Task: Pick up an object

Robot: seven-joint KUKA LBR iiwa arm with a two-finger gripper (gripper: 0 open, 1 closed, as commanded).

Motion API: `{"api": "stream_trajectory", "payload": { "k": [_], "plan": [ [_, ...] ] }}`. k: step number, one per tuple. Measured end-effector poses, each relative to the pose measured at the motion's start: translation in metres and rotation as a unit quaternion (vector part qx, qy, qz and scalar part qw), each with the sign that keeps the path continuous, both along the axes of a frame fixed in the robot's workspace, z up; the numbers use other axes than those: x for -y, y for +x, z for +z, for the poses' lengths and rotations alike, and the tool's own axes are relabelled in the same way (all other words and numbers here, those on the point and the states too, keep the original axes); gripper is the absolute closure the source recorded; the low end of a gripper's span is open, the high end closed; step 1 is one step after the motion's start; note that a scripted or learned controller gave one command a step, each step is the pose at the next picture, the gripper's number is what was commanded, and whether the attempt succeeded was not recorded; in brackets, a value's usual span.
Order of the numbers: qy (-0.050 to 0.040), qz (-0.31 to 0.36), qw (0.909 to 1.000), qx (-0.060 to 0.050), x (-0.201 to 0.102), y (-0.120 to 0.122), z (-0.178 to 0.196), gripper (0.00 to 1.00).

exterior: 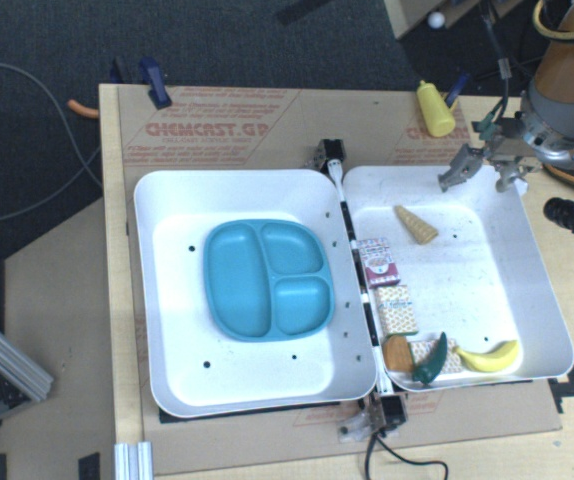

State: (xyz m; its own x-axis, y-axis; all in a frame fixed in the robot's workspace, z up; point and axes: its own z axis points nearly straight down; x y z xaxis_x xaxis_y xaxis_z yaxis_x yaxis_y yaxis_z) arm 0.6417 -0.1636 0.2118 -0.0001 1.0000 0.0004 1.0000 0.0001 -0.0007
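Objects such as the tan ridged cone lay untouched in your right white bin. Your gripper hovered above that bin's far edge, jaws spread, gripping nothing.

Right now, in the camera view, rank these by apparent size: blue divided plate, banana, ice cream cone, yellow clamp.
1. blue divided plate, by far
2. banana
3. yellow clamp and ice cream cone: too alike to rank

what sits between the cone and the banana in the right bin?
Nothing: in the camera view the stretch from the waffle cone to the banana is bare white floor of the right bin.
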Motion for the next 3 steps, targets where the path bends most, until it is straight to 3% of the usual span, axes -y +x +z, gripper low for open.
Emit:
{"api": "stream_trajectory", "payload": {
  "k": [1,2,3],
  "plan": [
    [0.0003,0.0,1.0,-0.001,-0.019,-0.013,-0.078,0.0],
    [0.0006,0.001,1.0,-0.001,-0.044,0.003,-0.128,0.0],
    [0.0003,0.001,1.0,0.0,-0.044,0.004,-0.117,1.0]
  ]
}}
